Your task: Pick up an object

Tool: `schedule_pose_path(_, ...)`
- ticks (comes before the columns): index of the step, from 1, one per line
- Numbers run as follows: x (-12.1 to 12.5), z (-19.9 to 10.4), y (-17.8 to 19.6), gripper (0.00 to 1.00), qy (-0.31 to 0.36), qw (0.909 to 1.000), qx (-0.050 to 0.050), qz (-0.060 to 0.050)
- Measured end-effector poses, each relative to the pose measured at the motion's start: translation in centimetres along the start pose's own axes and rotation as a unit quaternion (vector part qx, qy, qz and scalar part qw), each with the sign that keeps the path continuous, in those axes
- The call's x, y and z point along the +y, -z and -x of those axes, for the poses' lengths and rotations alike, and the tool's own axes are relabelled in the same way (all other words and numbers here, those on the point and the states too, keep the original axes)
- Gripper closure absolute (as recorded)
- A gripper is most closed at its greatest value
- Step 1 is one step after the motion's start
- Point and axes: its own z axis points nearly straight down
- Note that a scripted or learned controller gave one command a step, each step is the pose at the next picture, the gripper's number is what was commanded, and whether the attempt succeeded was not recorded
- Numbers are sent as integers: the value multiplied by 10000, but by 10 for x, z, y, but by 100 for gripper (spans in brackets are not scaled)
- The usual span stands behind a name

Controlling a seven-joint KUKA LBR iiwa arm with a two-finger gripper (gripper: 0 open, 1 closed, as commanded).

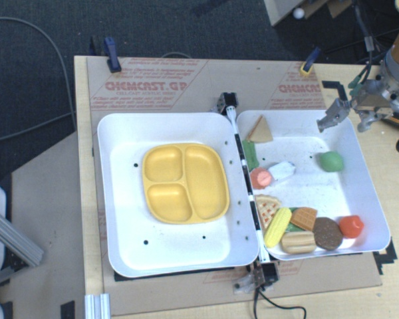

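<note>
Divided tray (185,181) centred in left bin (120,138); toy foods (299,228) crowd right bin (369,185) near edge; pincer (349,115) over its far-right corner.

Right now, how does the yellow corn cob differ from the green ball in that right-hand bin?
The corn cob is yellow and long; the green ball is round. The corn cob lies tilted in the crowd of toy foods at the near edge of the right bin, touching its neighbours, while the green ball sits alone farther back. Both lie in the same bin, and neither is in the claw.
</note>
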Motion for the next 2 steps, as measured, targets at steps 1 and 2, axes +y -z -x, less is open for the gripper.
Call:
schedule_pose_path(1, 72, 7, -185, 0, 5, 10000, -1, -1)
schedule_pose_path(2, -3, 59, -193, 0, 15, 10000, 42, -11)
